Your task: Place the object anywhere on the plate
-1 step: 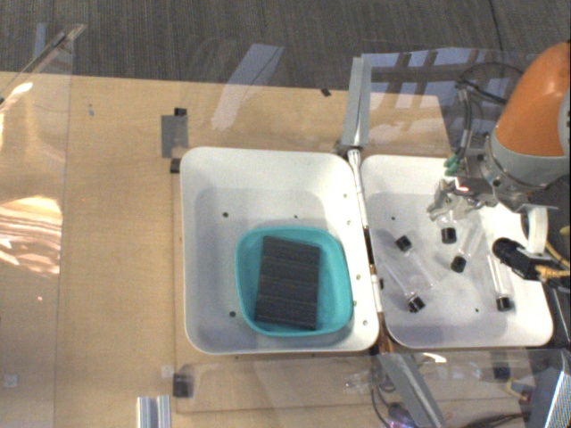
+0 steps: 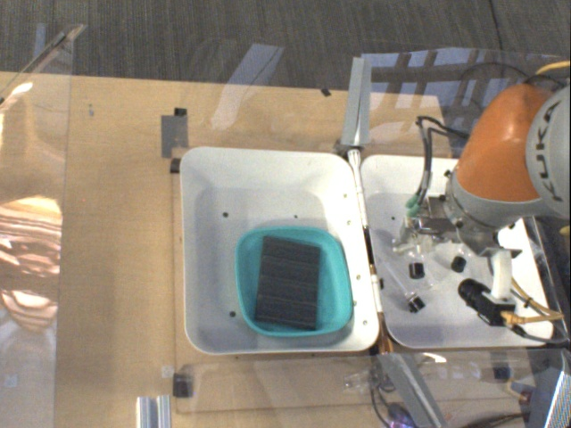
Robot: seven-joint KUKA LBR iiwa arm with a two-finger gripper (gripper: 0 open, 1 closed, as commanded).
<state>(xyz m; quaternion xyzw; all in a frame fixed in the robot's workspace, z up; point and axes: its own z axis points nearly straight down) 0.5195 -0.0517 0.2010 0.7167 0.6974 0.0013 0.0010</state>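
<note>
You saw the dark slab [image 2: 288, 283] already on the teal plate [image 2: 339, 279]; gripper [image 2: 426, 250] in right bin [image 2: 388, 324], grip state indiscernible.

Even overhead light, glare patches on the bench [image 2: 36, 230] (left side), soft shadows, slightly grainy.

bins [image 2: 205, 239]: smooth white plastic | plate [image 2: 337, 266]: glossy teal plastic | bench [image 2: 107, 266]: matt wood
</note>
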